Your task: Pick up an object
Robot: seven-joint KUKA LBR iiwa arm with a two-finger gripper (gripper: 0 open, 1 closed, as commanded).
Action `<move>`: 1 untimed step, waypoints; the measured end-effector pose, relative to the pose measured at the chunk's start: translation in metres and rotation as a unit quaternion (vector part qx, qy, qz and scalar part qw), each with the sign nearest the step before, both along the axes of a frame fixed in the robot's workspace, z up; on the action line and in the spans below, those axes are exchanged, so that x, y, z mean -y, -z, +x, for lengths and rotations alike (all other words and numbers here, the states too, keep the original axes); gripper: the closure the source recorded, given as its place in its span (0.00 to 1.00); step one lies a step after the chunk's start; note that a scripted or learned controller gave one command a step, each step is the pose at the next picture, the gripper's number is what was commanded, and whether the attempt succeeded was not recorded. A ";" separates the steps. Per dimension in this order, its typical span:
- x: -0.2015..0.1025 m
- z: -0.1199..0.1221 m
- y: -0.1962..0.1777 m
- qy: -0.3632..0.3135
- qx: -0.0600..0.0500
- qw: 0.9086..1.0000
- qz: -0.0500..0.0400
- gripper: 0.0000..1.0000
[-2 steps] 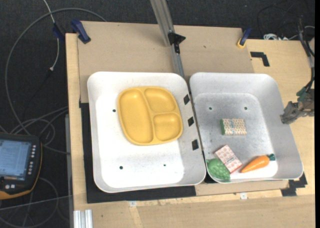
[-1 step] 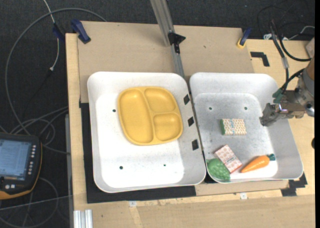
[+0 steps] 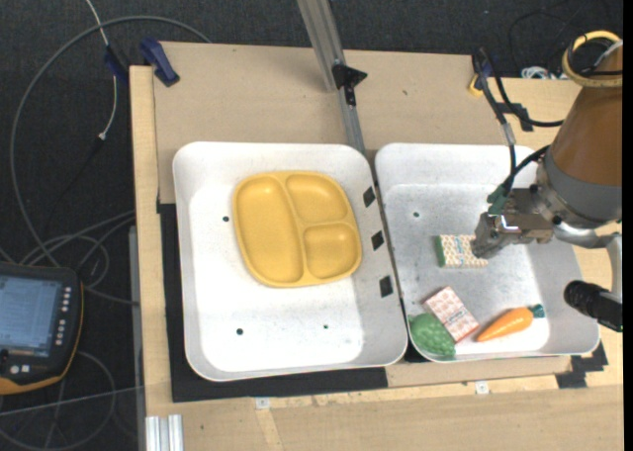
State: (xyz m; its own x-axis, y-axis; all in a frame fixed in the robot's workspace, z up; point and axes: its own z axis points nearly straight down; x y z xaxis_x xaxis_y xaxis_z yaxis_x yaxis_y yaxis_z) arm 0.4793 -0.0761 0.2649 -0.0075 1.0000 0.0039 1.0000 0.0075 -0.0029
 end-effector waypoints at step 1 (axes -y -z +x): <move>-0.055 0.001 -0.002 0.000 0.001 1.000 0.000 1.00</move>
